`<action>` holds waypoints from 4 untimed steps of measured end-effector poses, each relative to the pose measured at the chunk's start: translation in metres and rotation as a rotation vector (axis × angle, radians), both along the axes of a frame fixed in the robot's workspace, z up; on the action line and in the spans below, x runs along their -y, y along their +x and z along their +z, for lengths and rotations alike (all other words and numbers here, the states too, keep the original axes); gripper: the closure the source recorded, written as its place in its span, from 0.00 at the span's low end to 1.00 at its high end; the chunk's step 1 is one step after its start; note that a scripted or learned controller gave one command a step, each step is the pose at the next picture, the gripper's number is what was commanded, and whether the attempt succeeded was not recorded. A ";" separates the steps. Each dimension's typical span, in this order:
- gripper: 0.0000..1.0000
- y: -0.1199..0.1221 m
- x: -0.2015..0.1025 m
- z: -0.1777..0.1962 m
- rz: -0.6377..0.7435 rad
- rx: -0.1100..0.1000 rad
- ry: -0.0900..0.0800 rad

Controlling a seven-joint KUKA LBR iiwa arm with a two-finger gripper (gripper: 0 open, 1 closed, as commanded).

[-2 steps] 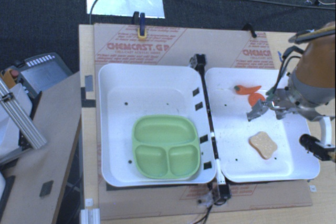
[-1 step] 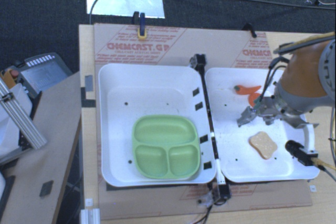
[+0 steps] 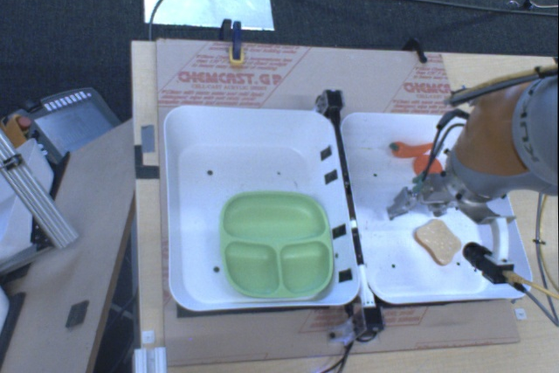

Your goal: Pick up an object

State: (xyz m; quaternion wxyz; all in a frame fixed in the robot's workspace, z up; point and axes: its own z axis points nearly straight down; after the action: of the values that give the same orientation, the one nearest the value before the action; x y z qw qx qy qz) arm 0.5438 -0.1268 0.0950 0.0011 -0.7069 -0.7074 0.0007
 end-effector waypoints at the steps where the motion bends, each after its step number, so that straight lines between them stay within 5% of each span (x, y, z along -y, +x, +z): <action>1: 1.00 0.001 0.000 0.013 0.001 0.005 -0.001; 3: 1.00 0.004 0.000 0.122 0.003 0.009 -0.002; 4: 1.00 -0.001 -0.049 0.133 0.008 0.006 0.001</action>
State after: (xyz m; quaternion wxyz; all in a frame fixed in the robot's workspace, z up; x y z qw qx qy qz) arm 0.5428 -0.0777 0.2281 -0.0008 -0.7042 -0.7100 -0.0015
